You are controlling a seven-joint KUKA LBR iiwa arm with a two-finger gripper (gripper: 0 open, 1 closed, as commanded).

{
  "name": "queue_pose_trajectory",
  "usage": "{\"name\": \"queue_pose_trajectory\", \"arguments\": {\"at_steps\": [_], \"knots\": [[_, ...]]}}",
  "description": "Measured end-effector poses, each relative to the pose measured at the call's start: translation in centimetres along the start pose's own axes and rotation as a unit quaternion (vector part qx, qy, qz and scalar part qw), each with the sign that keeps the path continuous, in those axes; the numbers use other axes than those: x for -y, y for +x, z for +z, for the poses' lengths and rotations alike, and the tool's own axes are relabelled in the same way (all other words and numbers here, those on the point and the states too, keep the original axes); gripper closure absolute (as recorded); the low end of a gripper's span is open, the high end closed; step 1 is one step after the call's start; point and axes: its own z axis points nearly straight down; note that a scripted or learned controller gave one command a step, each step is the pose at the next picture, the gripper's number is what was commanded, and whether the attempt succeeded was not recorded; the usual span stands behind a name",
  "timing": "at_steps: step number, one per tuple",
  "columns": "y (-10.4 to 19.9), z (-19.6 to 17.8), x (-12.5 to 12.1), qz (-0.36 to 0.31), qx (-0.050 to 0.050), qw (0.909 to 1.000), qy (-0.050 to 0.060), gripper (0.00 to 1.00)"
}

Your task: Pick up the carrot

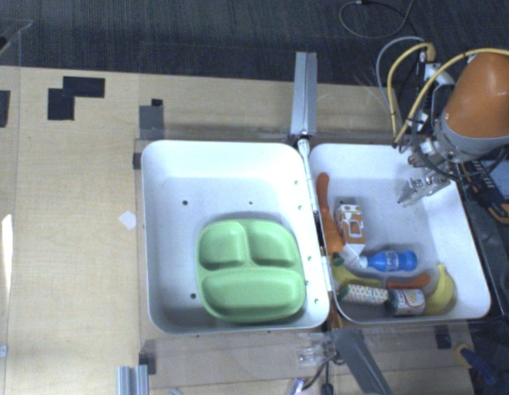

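Carrot (327, 215) lies lengthwise along the left wall of the right bin (472, 245), orange, untouched. Gripper (418, 189) sits over the same bin's upper right part, well apart from the carrot; whether it is apart or together cannot be told. Near the bin's bottom edge: blue bottle (391, 262), banana (440, 290), small carton (350, 220). Left bin (168, 220) carries a green divided tray (250, 270) toward its bottom edge.
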Motion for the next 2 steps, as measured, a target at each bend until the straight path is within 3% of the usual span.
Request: {"name": "queue_pose_trajectory", "arguments": {"at_steps": [1,2], "knots": [[-0.27,1.55,1.07,-0.177,0.001,0.9842,-0.006,1.00],[-0.91,1.58,1.14,-0.335,0.002,0.9421,-0.007,1.00]]}}
